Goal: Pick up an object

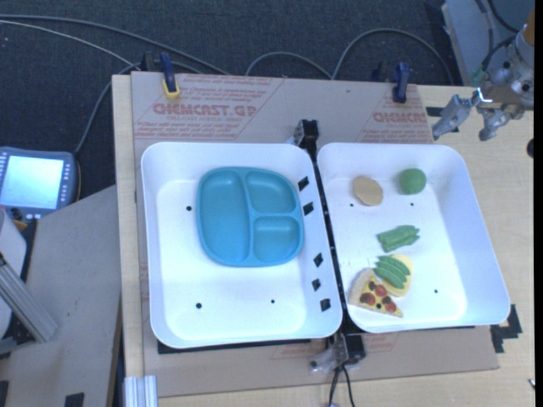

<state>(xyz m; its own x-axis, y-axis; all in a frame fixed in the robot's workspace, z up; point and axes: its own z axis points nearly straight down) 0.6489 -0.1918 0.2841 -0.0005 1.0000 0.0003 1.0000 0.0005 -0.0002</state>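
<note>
My gripper point(472, 120) hangs at the upper right, above the far right corner of the right bin point(475, 227), with its two fingers spread open and nothing between them. Inside that bin lie a tan round cookie point(368, 191), a green ball point(412, 181), a green bean pod point(398, 237), a second green pod on a yellow piece point(394, 271), and a pizza slice point(376, 295). All of them sit below and to the left of the gripper.
The left bin point(170, 253) holds a blue divided tray point(250, 216). Black clips run along the divider point(316, 227) between the bins. Two clamps point(168, 73) hold the board at the back, and a pendant screen point(34, 181) lies off the bench at left.
</note>
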